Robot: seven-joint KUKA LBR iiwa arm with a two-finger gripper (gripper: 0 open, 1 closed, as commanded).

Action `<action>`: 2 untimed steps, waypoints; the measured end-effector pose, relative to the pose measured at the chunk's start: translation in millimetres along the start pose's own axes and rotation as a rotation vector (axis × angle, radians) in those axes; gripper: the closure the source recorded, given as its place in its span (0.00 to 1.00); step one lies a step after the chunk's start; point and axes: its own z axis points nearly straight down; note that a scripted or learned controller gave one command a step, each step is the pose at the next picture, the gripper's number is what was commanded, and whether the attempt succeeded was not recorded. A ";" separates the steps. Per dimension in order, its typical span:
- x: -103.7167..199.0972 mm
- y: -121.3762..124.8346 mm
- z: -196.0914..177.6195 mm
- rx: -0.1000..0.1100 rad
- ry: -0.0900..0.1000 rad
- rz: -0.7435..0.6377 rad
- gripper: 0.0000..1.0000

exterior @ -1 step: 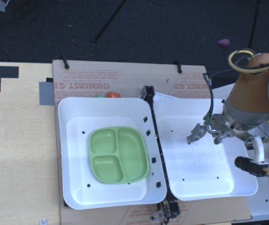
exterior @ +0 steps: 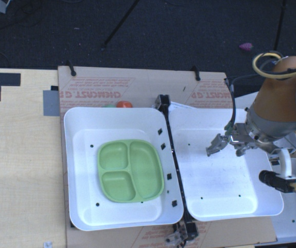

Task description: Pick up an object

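A light green divided plate (exterior: pixel 130 170) with three compartments lies flat in the left white bin (exterior: pixel 80 138). My gripper (exterior: pixel 226 148) hangs over the right white bin (exterior: pixel 215 200), in its upper right part, well away from the plate. Its two dark fingers (exterior: pixel 213 147) are spread apart and nothing sits between them, so it is open. The grey arm with its orange band (exterior: pixel 274 99) comes in from the right edge above the gripper.
A small red-orange object (exterior: pixel 124 105) and a bit of green (exterior: pixel 109 106) peek out behind the left bin's far rim, on the cardboard. A black divider (exterior: pixel 171 159) with clips runs between the bins. Cables (exterior: pixel 279 180) hang by the right bin's right rim.
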 end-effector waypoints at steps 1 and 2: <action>0.3 2.1 64.1 0.005 0.001 0.000 0.00; 4.7 3.6 108.3 0.004 0.001 0.001 0.00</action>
